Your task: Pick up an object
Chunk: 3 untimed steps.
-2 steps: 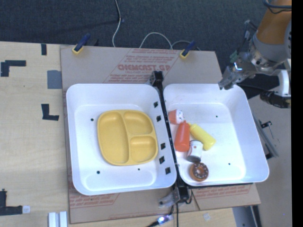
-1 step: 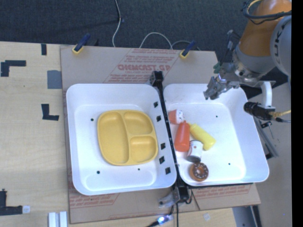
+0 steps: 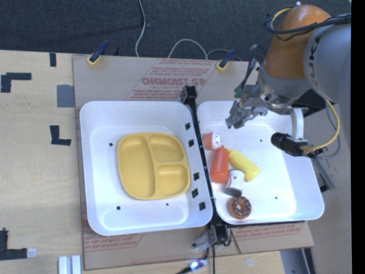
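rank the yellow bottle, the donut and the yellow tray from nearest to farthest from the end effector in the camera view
The end effector hangs over the back of the right bin.
1. Yellow bottle: mid right bin, just in front of it.
2. Donut: at the right bin's front edge.
3. Yellow tray: in the left bin, across the divider.
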Motion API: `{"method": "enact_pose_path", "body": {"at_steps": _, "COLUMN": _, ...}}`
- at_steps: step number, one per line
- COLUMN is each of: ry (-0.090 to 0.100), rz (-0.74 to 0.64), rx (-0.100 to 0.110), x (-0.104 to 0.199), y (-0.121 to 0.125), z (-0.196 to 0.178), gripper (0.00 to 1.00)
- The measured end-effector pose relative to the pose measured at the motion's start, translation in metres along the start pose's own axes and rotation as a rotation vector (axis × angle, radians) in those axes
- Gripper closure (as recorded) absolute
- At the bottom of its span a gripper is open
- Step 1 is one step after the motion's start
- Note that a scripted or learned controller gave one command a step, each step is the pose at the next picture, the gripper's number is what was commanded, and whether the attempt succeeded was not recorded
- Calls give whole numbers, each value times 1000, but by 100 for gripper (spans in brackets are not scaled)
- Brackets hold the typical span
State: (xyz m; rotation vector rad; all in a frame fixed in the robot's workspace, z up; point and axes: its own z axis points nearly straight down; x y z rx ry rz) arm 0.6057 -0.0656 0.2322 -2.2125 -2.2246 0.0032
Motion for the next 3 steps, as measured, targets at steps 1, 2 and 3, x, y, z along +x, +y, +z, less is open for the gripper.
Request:
{"method": "enact_pose_path", "body": {"at_steps": 1, "ry": 0, "rz": -1, "rx": -1, "x": 58, "y": -18, "z": -3, "gripper": 100}}
{"method": "enact_pose_path", "body": {"at_steps": 2, "ry": 0, "rz": 0, "rx": 1, "x": 107, "y": -40, "z": 11, "gripper": 100}}
{"method": "enact_pose_path", "body": {"at_steps": 3, "ry": 1, "rz": -1, "rx": -1, "x": 154, "y": -57, "z": 2, "gripper": 100}}
